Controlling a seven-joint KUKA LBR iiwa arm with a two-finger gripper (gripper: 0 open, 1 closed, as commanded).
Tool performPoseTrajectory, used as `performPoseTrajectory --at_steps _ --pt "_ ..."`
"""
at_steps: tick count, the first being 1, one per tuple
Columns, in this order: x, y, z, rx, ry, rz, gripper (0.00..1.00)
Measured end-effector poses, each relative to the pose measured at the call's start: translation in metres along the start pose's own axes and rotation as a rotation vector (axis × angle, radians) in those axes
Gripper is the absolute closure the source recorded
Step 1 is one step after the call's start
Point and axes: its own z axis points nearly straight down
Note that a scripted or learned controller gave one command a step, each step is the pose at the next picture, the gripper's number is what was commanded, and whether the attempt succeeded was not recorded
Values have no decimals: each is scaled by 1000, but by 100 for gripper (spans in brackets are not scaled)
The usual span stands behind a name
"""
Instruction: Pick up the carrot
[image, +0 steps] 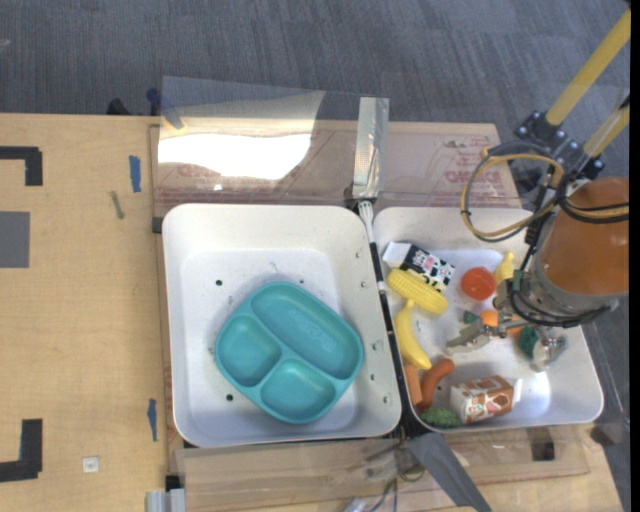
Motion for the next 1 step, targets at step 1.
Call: performPoseTrajectory --at_steps 1 --pt "0 -3 -13 6 1 2 100"
